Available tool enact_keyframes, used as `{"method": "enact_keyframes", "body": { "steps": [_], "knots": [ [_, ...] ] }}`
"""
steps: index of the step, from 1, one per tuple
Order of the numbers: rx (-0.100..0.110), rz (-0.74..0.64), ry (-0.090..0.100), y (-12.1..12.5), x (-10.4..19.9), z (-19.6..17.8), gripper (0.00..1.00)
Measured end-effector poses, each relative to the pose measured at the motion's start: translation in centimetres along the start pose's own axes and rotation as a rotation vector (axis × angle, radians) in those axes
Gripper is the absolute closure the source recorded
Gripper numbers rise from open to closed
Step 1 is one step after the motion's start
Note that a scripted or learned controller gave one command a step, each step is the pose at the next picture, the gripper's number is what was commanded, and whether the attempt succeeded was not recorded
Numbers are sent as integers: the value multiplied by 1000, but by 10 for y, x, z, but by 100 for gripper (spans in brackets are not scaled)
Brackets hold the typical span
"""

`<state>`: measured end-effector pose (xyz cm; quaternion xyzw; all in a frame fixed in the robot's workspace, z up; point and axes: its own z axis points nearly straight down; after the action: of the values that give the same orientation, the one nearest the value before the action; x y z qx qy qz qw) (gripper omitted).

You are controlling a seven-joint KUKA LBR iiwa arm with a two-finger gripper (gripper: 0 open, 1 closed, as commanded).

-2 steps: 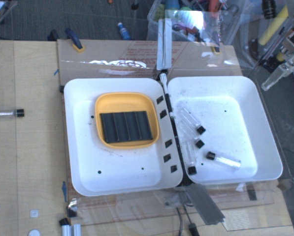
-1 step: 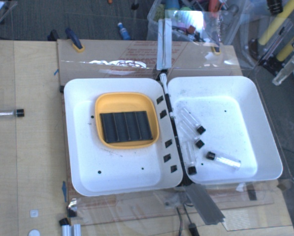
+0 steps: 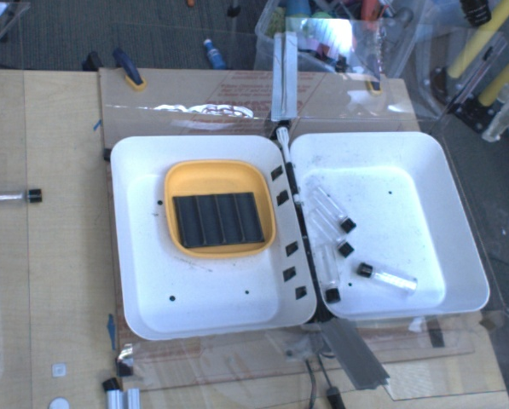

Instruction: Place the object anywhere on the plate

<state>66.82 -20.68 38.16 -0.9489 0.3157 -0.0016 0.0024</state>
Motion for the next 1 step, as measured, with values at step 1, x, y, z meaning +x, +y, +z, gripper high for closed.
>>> {"method": "enact_keyframes", "body": {
  "steps": [1],
  "knots": [
    [-1,-354,-2,10,8,-8,0]
  ]
}}
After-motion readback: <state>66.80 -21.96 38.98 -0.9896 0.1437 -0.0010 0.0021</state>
